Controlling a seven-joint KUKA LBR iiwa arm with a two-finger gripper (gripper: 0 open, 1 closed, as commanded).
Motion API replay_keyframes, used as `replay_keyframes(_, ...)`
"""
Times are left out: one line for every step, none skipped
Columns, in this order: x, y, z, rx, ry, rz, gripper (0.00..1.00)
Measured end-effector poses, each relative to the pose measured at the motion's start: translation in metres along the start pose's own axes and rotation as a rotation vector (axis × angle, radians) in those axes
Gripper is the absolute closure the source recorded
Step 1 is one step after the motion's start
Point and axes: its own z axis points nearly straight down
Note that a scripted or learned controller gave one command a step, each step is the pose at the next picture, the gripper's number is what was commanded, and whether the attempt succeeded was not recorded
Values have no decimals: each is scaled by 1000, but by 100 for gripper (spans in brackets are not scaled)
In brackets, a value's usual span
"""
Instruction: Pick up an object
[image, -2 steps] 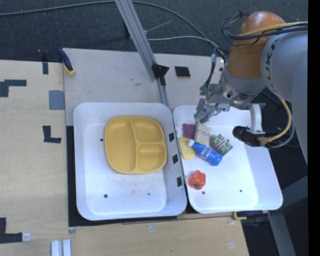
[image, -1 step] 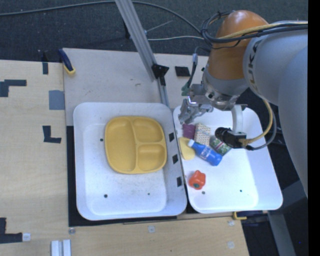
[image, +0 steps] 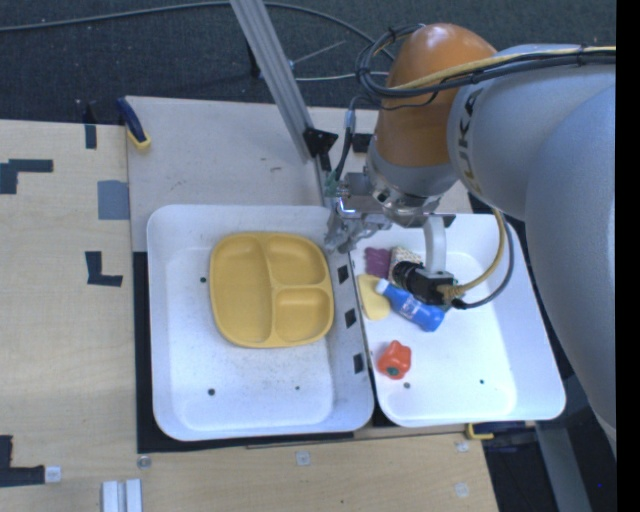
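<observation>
Gripper (image: 340, 228): at the bins' shared wall (image: 352, 318); you can't tell if it's apart or closed.
Purple thing (image: 377, 262): half hidden under the arm (image: 430, 90); its shape is unclear.

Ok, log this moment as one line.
left bin: yellow plate | right bin: blue tube, orange toy, purple block | gripper: above their shared wall

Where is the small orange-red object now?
In the camera view, the small orange-red object lies in the right white bin, near its left wall, below the blue bottle.
</observation>
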Motion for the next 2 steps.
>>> replay_keyframes(47,-10,8,0,0,-1,100)
replay_keyframes(44,-9,8,0,-1,2,0)
